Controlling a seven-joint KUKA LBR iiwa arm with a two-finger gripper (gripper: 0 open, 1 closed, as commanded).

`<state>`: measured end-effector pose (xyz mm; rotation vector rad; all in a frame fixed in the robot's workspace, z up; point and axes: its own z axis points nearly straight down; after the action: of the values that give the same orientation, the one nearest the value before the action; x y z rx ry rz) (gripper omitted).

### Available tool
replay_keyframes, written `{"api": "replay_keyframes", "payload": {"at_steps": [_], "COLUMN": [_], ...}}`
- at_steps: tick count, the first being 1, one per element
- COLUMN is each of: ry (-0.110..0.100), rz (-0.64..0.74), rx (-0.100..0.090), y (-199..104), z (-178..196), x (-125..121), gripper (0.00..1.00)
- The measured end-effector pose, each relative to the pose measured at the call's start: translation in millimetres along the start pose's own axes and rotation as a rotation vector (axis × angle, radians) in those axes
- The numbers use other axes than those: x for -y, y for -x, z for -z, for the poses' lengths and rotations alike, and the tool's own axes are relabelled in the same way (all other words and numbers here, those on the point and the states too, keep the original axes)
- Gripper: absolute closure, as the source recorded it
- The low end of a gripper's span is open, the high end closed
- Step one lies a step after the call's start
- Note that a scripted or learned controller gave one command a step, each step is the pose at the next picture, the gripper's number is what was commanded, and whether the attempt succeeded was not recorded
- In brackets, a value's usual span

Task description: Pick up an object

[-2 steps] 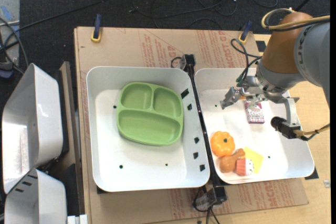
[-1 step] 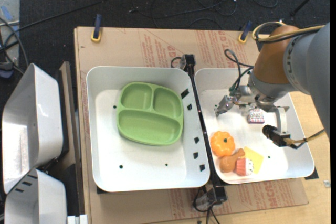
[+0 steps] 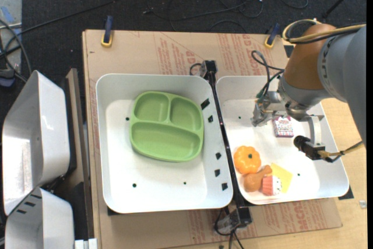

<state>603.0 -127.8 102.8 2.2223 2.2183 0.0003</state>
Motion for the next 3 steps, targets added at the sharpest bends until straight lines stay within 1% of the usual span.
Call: {"api": "replay_keyframes", "payload": {"at_steps": [1,2,3], "ry": [0.005,0.004,0.005], "rz": [0.004,0.001,0.004], "rx": [0.001,0.001,0.001], "y": [4,11,13], "z": [62,120,163], "x": [-8,-3,-5], "gripper": [1.00,1.00,1.00]}}
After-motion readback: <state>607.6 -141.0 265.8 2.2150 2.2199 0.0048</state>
